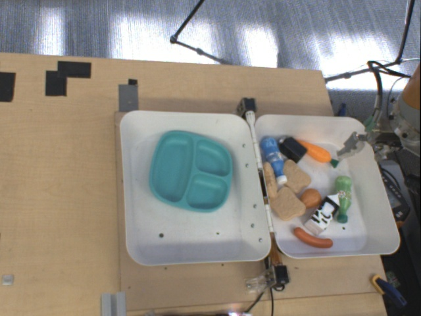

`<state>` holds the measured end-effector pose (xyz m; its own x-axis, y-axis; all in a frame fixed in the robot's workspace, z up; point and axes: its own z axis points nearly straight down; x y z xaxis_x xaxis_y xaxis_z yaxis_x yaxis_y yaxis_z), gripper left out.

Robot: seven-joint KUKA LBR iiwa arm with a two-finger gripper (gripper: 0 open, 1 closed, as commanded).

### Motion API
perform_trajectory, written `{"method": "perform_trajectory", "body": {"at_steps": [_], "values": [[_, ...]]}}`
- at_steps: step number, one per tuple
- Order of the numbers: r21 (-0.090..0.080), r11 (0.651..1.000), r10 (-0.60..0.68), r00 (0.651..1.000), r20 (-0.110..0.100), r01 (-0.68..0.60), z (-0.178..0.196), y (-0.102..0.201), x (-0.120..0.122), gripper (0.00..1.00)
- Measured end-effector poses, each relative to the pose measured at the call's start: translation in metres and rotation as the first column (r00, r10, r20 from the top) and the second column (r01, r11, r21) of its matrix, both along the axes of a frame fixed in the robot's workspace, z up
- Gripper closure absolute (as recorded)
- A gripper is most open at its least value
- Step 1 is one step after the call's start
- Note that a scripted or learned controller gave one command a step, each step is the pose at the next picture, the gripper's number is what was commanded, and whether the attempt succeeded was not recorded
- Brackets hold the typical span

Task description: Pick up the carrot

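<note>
The grey two-finger gripper [348, 145] hangs over the far right part of the right-hand shallow white bin [388, 206], its 2 fingers spread and pinching nothing. Just beside its tips lies the orange tapered carrot [316, 152], near that bin's far edge, one end tucked against a black block [293, 149]. The carrot sits untouched on the bin floor, so I judge the task barely begun: the closing, gripping and lifting are all left.

Grey metal pincer [350, 143], orange-banded arm [411, 97]
</note>
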<state>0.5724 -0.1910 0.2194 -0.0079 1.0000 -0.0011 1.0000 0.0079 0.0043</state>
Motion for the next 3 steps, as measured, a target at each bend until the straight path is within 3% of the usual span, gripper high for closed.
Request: {"method": "perform_trajectory", "body": {"at_steps": [1, 2, 3], "values": [[0.003, 0.997, -0.074, 0.997, -0.011, 0.074, -0.107, 0.011, 0.039, 0.0], [0.001, 0.985, -0.175, 0.985, 0.002, 0.175, -0.133, 0.003, 0.065, 0.0], [-0.002, 0.986, -0.164, 0.986, -0.007, 0.164, -0.122, 0.003, 0.065, 1.0]]}}
